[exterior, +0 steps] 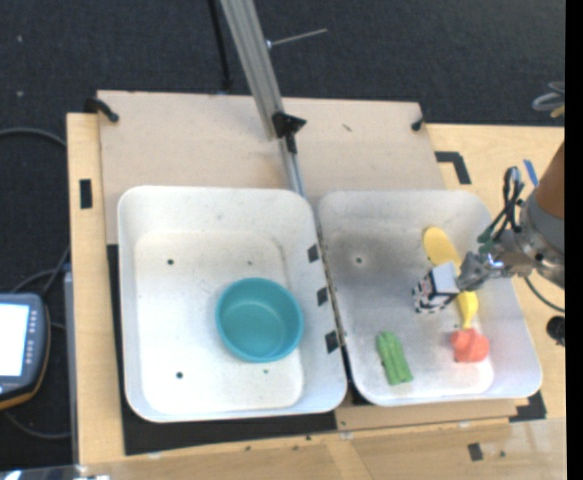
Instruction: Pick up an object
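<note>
My gripper (435, 290) reaches into the right bin (371, 230) from the right and sits low over its middle. A long yellow object (439, 243) lies slanted under it; its upper end shows above the gripper and its lower end below. A red-orange lump (469, 346) rests just below the yellow object's lower end. A green ridged object (393, 358) lies near the bin's front edge, left of the red lump. I see nothing clearly held between the gripper's tips.
A teal bowl (259, 318) stands in the left bin (161, 230). A slanted metal pole (256, 58) rises from behind the bins. A screen device (1, 353) sits off the bench at left.
</note>
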You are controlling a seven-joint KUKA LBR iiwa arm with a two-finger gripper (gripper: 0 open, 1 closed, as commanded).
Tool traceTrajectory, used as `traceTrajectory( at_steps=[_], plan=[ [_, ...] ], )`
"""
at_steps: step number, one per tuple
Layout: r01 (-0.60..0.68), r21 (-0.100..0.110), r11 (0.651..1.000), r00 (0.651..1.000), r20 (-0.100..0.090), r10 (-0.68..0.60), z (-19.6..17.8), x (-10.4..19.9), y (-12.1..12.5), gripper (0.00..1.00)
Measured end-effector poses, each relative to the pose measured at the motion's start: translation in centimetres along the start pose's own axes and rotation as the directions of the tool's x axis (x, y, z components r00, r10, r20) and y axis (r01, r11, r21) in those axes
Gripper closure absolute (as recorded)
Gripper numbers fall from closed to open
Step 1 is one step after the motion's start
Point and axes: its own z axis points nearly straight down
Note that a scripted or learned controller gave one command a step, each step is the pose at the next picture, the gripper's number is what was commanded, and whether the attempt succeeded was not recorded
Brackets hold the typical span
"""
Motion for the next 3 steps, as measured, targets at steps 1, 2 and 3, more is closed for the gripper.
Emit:
traceTrajectory(
  at_steps=[1,2,3],
  plan=[
    [0.0,0.0,1.0,1.0,0.001,0.0,-5.4,-0.1,0.2,1.0],
    [0.004,0.004,1.0,1.0,-0.003,-0.004,-5.9,5.2,0.0,1.0],
    [0.004,0.005,1.0,1.0,-0.003,-0.004,-6.3,10.5,0.7,1.0]
  ],
)
